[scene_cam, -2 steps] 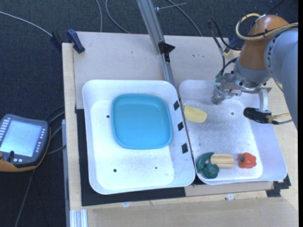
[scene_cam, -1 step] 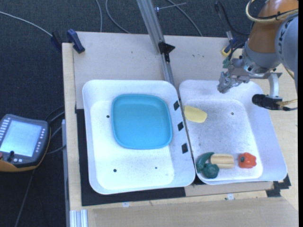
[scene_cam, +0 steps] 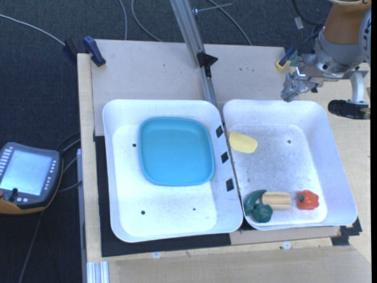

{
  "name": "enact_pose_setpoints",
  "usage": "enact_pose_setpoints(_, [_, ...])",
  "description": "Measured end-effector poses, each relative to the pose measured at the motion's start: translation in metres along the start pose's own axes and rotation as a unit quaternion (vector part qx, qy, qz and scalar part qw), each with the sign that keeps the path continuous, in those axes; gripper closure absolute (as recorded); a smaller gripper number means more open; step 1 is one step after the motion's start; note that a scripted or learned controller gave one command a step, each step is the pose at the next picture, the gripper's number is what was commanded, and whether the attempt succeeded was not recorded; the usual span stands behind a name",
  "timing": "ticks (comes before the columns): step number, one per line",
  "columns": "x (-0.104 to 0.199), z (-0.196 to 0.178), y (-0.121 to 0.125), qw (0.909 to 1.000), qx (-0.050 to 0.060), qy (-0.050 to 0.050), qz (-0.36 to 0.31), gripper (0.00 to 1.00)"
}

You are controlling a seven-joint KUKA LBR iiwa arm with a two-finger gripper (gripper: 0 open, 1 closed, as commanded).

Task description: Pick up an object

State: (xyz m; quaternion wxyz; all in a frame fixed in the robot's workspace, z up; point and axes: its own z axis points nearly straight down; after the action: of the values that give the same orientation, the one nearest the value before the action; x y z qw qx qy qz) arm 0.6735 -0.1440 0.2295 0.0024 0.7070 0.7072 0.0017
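Objects: four small items lie in the right bin, all well below the claw in the view and apart from it.
Yellow piece: flat, pale yellow, lying on the bin floor close to the left wall; the nearest item to the claw, down and to its left.
Green item: dark green, at the bin's front edge, farthest from the claw on the left of the front row, touching the tan block beside it.
Tan block: short, light wood-coloured bar lying flat, between the green item and the red item.
Red item: red-orange and rounded with a small green top, just right of the tan block, almost straight below the claw in the view.
Claw: at the end of the grey arm with its orange band, poised above the rear rim of the right bin, over the tabletop; nothing is seen between its fingers, and whether they are apart or together cannot be told.
Left bin: well to the left of the claw, side by side with the right bin.
Blue plate: square with rounded corners, resting flat in the left bin, far left of and below the claw.
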Motion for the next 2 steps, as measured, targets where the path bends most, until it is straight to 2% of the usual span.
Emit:
enact_pose_setpoints(1, [0.001, -0.061, -0.006, 1.0000, 0.000, 0.000, 0.000, 1.00])
enact_pose_setpoints(2, [0.060, -0.053, -0.002, 1.0000, 0.002, 0.001, -0.002, 1.00])
